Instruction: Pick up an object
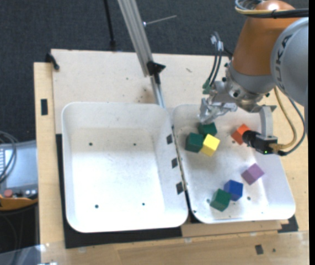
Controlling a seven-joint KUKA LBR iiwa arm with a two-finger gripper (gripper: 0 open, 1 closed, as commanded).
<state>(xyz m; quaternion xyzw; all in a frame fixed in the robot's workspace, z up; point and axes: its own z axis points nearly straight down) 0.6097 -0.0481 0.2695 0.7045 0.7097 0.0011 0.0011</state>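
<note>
The right bin (pixel 283 201) holds several small blocks. A dark green block (pixel 207 129) lies at its upper left, touching a green block (pixel 194 142) and a yellow block (pixel 211 144). An orange block (pixel 239 133) sits to the right of them. Lower down are a purple block (pixel 252 174), a blue block (pixel 234 189) and another green block (pixel 220 199). My gripper (pixel 208 115) hangs at the bin's upper left, just above the dark green block and partly covering its far edge. No block is visibly lifted.
The left bin (pixel 118 164) lies beside the right one, sharing a middle rim. A slanted metal post (pixel 140 43) rises behind the bins. Cables and a black sensor box (pixel 262 142) hang from the wrist over the right bin.
</note>
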